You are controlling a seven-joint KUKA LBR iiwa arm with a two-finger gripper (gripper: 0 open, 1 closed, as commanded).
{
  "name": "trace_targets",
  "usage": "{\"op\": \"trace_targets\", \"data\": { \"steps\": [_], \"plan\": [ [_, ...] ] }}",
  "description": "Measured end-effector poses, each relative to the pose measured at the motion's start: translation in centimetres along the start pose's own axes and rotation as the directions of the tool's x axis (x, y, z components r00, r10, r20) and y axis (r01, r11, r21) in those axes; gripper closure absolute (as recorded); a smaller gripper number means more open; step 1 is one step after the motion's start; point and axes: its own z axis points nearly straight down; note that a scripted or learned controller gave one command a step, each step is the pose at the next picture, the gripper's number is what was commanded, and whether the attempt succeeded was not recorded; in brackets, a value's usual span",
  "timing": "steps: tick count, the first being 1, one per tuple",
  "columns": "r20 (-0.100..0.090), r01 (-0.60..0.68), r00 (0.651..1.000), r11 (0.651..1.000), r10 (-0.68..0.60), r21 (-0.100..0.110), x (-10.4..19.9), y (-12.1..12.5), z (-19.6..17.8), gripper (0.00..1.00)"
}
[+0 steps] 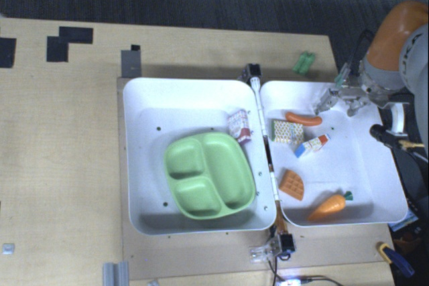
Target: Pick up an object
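My gripper (340, 104) hangs over the far right part of the right bin (375, 171), its fingers spread open with nothing between them. Just to its left lies an orange-red sausage (303, 119). Below that are a patterned box (287, 132) and a small blue, white and red piece (312, 145). A brown waffle (291, 184) and an orange carrot (328, 205) lie near the bin's front edge.
The left bin (144, 144) holds a green divided plate (209, 174) and a small red-and-white packet (238, 124) near the shared wall. A green object (303, 63) lies on the bench behind the right bin. Black marks sit at the bench's far left.
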Motion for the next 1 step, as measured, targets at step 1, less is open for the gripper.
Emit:
{"op": "trace_targets", "data": {
  "steps": [1],
  "plan": [
    [0.001,0.0,1.0,1.0,0.0,-0.001,0.08,-0.03,0.09,0.0]
  ]
}}
